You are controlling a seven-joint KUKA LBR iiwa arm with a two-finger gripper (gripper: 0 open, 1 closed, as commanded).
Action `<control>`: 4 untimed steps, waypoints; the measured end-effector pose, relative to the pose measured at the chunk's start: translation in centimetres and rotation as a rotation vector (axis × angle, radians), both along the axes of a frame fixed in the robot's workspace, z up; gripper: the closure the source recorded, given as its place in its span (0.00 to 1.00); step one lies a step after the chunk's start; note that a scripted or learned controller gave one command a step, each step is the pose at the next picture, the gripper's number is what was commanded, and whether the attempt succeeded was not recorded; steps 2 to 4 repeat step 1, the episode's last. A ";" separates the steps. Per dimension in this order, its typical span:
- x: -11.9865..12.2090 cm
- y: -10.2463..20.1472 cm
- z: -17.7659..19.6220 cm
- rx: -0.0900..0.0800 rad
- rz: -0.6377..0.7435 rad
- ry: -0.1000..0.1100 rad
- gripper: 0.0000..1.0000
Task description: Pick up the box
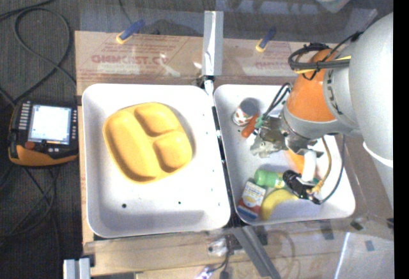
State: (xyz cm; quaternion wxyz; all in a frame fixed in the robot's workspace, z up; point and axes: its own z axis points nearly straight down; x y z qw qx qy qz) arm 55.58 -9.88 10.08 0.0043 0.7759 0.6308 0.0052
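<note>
Looming from the right, the grey arm (377,80) hides much of the right bin (227,143). Its gripper (268,137) is cluttered; grip state unreadable. Nearer the front edge, the small box (252,198) lies beside a banana (278,200), apart from the gripper.

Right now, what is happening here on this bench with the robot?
A grey arm with an orange band reaches into the right bin, and its gripper hangs over the clutter there. The box, a small carton, lies at the bin's near edge beside a banana and a green bottle, not yet picked up. A small cup stands further back. The left bin holds a yellow divided tray.
</note>
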 end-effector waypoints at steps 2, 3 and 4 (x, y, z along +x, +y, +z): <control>4.3 3.9 8.4 -0.003 -0.097 0.014 1.00; 4.3 3.9 8.4 -0.003 -0.097 0.014 1.00; 4.3 3.9 8.4 -0.003 -0.097 0.014 1.00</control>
